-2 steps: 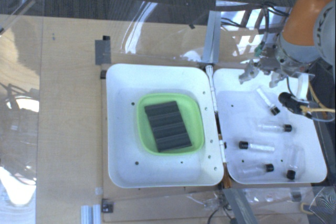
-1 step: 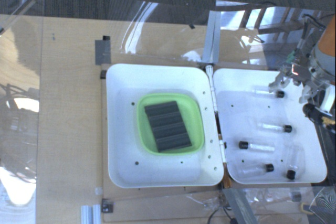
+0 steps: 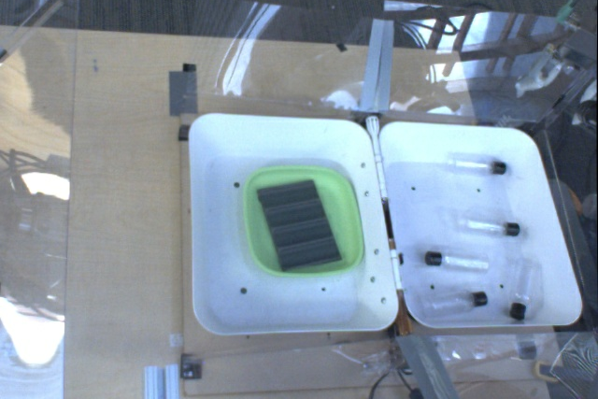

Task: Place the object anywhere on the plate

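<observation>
A lime-green square plate [image 3: 255,243] rests in the middle of the left white bin [image 3: 215,294]. On the plate lies a dark grey ribbed block [image 3: 297,224], flat and turned slightly off square, covering most of the plate's floor. Several clear tubes with black caps are scattered in the right white bin [image 3: 411,154]. One tube [image 3: 475,165] lies near the far edge, another tube [image 3: 488,226] sits mid-bin, and a third tube [image 3: 456,263] lies just in front of it.
A metal post [image 3: 378,70] stands behind the seam between the two bins. Clear plastic sheeting [image 3: 280,51] and cables lie at the back and right of the bench. Bare wooden benchtop [image 3: 112,201] stretches to the left of the bins.
</observation>
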Motion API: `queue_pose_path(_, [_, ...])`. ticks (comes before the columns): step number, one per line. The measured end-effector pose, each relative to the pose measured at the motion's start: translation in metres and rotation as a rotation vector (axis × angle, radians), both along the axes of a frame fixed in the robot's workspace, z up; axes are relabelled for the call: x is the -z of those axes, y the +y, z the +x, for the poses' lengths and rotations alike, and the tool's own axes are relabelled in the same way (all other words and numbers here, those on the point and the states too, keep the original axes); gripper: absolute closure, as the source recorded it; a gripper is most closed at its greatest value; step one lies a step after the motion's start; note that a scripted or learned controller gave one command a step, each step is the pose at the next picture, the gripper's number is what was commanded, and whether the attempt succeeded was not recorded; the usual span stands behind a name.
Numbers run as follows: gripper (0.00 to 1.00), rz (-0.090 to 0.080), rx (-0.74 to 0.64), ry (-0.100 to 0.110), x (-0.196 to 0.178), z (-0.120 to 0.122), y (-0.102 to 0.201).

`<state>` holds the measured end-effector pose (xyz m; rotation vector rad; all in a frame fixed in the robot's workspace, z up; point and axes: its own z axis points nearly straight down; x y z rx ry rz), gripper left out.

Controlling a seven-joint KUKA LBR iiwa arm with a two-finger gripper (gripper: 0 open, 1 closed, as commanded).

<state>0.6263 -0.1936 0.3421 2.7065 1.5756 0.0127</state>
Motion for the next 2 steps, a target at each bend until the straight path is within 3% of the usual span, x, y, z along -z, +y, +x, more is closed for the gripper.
queue_pose_path(1, [0.0,0.001,0.146,0.0,-0.039,-0.032,0.0])
queue_pose_path(2, [0.0,0.002,0.286,-0.003,-0.095,-0.097,-0.003])
